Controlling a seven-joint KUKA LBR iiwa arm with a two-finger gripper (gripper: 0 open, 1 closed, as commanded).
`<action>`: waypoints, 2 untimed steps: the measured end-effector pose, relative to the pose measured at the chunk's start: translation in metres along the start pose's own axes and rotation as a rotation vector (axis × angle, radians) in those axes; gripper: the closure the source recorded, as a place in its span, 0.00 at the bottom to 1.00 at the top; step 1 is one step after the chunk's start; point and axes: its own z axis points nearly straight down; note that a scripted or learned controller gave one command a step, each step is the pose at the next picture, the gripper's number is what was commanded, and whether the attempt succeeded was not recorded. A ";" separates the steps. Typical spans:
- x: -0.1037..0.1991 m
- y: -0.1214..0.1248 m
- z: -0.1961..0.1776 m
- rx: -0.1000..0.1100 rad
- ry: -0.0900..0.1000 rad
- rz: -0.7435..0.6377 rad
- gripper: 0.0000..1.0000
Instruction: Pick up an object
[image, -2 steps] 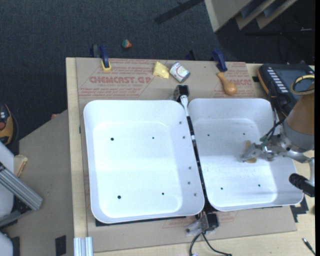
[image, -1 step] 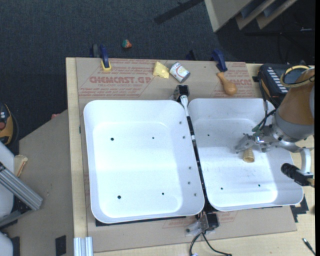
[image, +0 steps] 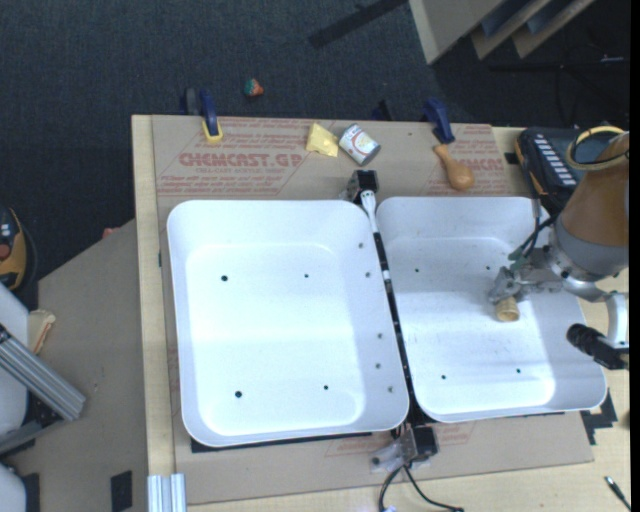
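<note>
Nearest me, at the front edge of the counter (image: 300, 470), a black cable and a small clip (image: 415, 445) sit just below the seam between the two white bins. The left bin (image: 200, 300) shows a bare white floor marked by a few dark dots. The right bin (image: 450, 240) holds one small tan object (image: 508, 312), lying on the bin floor toward its right side, about midway front to back.

The arm (image: 598, 215) comes in from the right, grey with its orange band, and its tool (image: 505, 290) hangs low over the right bin, right above the tan object and seemingly touching it. From where I stand I cannot tell whether the tool is spread or pressed together, nor whether the object sits between the tips.

Farther back, on the brown board behind the bins, lie a yellow wedge (image: 322, 141), a small silver-and-white block (image: 359, 144) just beside it, and a wooden-handled piece (image: 453, 167) near a blue clamp (image: 436, 119). Another blue clamp (image: 209, 113) grips the board's far left edge. Beyond, on the dark carpet, a tiny coloured item (image: 254, 88) lies alone.
</note>
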 end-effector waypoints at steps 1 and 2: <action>0.061 0.071 -0.087 -0.007 0.000 -0.007 1.00; 0.114 0.101 -0.113 -0.003 0.001 -0.005 1.00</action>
